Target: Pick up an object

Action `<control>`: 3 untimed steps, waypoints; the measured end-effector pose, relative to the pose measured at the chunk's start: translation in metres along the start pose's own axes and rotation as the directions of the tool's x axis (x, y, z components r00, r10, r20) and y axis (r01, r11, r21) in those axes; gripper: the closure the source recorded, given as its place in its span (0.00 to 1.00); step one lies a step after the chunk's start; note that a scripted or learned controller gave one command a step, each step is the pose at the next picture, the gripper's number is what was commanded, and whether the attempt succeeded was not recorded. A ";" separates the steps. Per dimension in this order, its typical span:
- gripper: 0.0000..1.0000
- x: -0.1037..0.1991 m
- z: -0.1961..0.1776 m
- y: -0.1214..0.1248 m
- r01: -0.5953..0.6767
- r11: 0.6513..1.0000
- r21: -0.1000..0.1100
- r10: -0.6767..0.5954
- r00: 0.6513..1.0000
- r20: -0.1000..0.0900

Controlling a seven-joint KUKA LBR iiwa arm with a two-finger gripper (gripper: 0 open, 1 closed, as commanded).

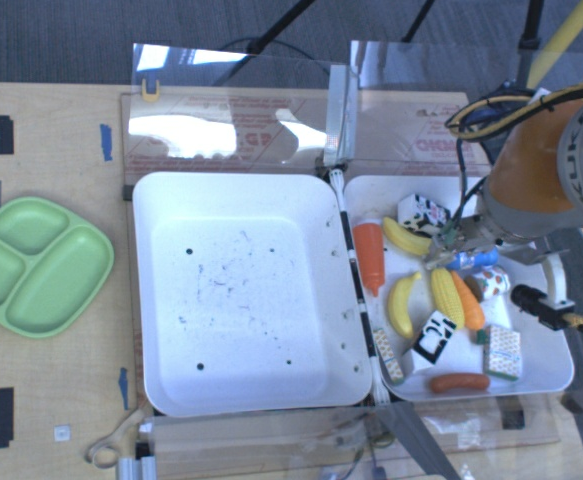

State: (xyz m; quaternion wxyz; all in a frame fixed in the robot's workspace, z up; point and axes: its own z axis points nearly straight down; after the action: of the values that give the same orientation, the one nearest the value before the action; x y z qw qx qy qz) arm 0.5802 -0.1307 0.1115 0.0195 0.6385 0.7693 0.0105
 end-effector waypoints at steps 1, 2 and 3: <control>1.00 0.003 0.008 0.032 -0.189 0.982 0.006 0.189 0.982 0.000; 0.00 0.011 0.012 0.031 -0.182 0.983 0.020 0.182 0.983 -0.012; 0.00 -0.035 -0.018 -0.015 -0.163 0.986 0.043 0.163 0.987 -0.009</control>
State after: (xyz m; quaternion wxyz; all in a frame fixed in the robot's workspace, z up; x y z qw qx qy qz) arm 0.5708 -0.1676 0.1297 0.0001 0.6994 0.7147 -0.0002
